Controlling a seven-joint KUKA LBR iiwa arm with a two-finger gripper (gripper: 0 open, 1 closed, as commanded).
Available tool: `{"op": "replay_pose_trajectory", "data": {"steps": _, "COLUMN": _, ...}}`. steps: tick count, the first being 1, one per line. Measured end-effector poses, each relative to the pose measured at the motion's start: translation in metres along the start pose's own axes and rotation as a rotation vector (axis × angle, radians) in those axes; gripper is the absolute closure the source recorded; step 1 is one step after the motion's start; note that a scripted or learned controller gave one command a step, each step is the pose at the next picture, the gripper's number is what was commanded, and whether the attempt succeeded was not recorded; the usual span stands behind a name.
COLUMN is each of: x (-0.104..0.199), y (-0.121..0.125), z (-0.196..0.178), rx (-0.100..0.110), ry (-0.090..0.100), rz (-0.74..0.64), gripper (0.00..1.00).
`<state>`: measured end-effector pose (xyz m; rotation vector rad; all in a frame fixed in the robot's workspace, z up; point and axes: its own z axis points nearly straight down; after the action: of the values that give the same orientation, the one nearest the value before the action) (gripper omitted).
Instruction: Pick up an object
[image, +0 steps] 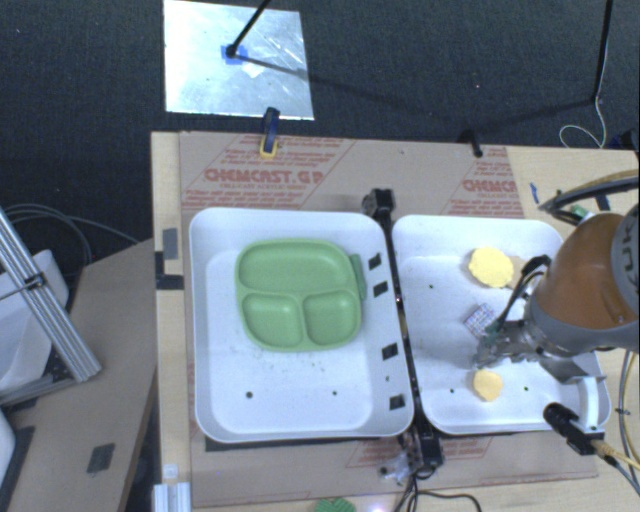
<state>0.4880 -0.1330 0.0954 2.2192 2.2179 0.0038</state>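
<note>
Two white bins sat side by side on the bench. The left bin held a green tray with three compartments, lying flat toward the far half of the bin.

The right bin held three small things. A yellow piece lay toward its far side, right of centre. A second, smaller yellow bit lay nearer, toward the near wall. Between the two, a little left of both, lay a small grey patterned item; what it was could not be made out.

The arm came in from the right over the right bin, its orange band sitting above the grey wrist. The gripper pointed down and to the left, low in the bin, its tip between the grey item and the smaller yellow bit. The yellow bit lay just near of the tip, very close to it or touching; which of these could not be told. The grey item lay just far of the tip. The larger yellow piece was well apart from the gripper, on the far side. The tip was dark and blurred, so whether it was spread or pressed together could not be told, and nothing could be seen held there.
</note>
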Motion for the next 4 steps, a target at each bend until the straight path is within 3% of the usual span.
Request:
{"op": "replay_pose_trajectory", "data": {"steps": 1, "x": 0.130, "y": 0.002, "z": -0.094, "rx": -0.006, "ry": 0.007, "rz": -0.018, "gripper": 1.00}}
{"op": "replay_pose_trajectory", "data": {"steps": 2, "x": 0.121, "y": 0.000, "z": -0.089, "rx": 0.002, "ry": 0.002, "rz": -0.003, "gripper": 0.00}}
{"op": "replay_pose_trajectory", "data": {"steps": 3, "x": 0.019, "y": -0.002, "z": -0.057, "rx": 0.005, "ry": -0.003, "rz": 0.008, "gripper": 0.00}}
{"op": "replay_pose_trajectory", "data": {"steps": 4, "x": -0.037, "y": 0.038, "z": -0.045, "rx": -0.001, "ry": -0.003, "rz": 0.001, "gripper": 0.00}}
